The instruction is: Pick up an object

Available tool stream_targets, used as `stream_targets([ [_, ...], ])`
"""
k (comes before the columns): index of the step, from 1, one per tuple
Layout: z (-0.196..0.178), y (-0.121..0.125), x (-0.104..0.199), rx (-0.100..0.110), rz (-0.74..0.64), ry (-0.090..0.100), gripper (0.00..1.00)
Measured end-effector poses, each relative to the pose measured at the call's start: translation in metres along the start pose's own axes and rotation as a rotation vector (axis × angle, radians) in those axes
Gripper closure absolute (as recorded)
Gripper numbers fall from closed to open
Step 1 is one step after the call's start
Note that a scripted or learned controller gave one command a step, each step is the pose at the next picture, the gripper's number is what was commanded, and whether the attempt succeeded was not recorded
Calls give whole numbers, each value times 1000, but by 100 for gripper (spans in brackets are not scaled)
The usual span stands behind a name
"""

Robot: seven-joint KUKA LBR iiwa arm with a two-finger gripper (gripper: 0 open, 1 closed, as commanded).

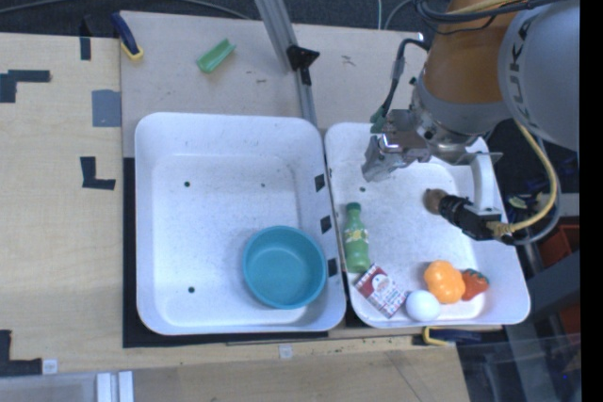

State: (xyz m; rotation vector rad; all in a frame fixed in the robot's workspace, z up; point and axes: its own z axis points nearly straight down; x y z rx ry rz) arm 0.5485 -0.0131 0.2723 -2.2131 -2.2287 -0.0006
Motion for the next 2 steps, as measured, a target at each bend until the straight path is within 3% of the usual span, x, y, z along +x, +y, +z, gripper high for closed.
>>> stream_targets([
  [2,22,63,81,0,2,-1,100],
])
